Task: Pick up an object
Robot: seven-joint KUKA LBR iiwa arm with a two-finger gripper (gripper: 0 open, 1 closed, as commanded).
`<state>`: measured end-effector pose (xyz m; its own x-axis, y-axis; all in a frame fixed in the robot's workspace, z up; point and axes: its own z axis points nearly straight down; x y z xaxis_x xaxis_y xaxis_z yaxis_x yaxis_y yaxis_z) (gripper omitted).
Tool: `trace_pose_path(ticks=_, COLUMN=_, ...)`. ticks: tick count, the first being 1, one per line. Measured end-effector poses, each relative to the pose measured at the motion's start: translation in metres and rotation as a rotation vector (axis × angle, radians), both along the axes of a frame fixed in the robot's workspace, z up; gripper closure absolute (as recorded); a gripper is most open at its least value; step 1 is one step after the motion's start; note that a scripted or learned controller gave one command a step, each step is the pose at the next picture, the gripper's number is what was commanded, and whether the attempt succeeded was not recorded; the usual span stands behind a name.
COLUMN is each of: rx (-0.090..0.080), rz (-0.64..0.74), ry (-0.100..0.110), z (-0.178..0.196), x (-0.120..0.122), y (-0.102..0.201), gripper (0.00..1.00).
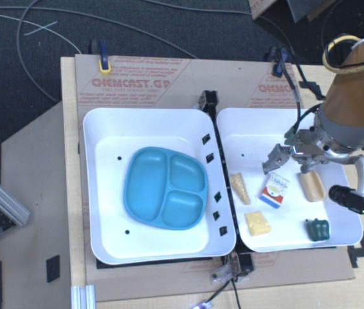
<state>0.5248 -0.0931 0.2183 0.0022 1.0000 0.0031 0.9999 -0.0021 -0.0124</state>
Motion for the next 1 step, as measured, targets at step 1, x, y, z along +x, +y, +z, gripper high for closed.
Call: trace_pose_path(ticks=1, rx=-0.001, rz=0.002, ry=-0.011, z=0.0049, x=0.0023, y=-0.0001, gripper=0.00)
